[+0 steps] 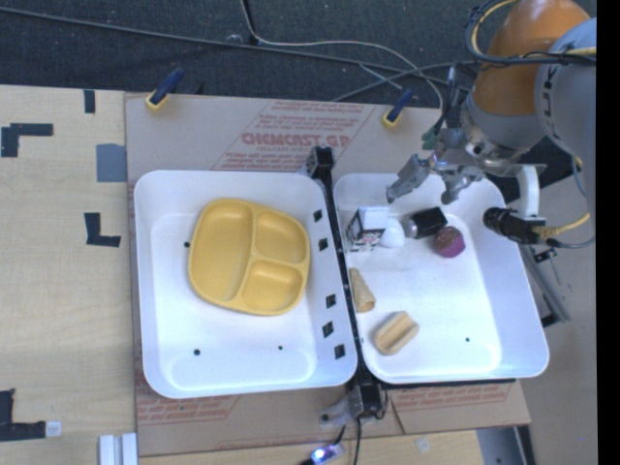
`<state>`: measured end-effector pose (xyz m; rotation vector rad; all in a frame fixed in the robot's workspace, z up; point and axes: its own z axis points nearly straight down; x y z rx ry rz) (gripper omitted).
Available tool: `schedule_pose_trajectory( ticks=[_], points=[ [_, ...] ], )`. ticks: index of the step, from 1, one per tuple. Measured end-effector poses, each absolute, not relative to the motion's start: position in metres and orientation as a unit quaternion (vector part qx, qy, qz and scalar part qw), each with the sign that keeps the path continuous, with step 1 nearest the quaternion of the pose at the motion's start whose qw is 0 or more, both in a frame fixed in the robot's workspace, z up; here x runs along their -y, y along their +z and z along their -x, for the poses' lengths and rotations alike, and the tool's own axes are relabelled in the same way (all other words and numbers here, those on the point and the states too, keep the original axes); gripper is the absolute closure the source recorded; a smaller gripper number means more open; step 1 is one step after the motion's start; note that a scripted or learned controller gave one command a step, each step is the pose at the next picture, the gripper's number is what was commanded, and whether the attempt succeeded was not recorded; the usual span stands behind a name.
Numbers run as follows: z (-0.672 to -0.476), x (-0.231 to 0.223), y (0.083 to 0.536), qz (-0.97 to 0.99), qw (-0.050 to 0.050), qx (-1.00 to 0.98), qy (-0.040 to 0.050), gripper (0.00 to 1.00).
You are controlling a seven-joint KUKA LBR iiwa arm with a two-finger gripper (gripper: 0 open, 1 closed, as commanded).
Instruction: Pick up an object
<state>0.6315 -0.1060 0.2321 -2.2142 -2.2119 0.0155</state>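
Camera view: gripper (432,179) over right bin (504,342), fingers spread wide, holding nothing. Dark cylinder (426,224) and purple ball (449,243) just below it, touching. You should centre on cylinder, clear of ball, before closing.

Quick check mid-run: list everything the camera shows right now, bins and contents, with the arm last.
Bins: two, white, side by side on the bench.
Divided plate: one, yellow, in the left bin.
Tan pieces: two, in the right bin, near its left and front.
Round object: one, purple, right bin's far side.
Dark cylinder: one, beside the purple one.
Small black-and-white object: one, right bin's far left.
Clamps: two, yellow and blue, at the cardboard's far edge.
Pincer: one, grey, open, above the right bin's far side, holding nothing.
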Motion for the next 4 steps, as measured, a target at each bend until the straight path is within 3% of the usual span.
schedule_pose_trajectory(
  ticks=[1,4],
  points=[
    [-0.634,0.106,0.241,0.706,0.001,0.708,0.0006,0.0],
    [-0.62,0.093,0.082,0.706,0.0,0.708,0.0014,0.0]
  ],
)
